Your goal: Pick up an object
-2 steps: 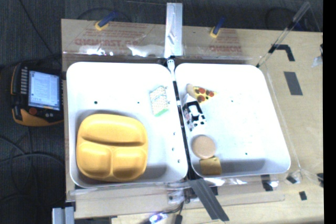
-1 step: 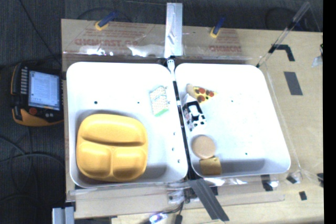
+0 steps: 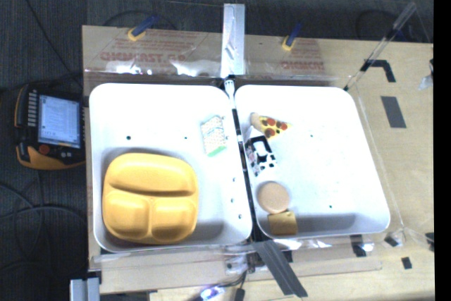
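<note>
Along the right white bin's (image 3: 352, 151) nine-o'clock wall lie a pizza-slice toy (image 3: 270, 125), a black-and-white clip (image 3: 258, 154), a round tan disc (image 3: 273, 197) and a brown block (image 3: 282, 223). Gripper state: cannot tell. Judged best: descend vertically on the disc, clearing the wall.

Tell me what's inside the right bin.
Four small things sit along the left side of the right bin: a pizza slice toy, a black and white item, a round tan disc and a tan block. Anything beneath them is covered.
</note>
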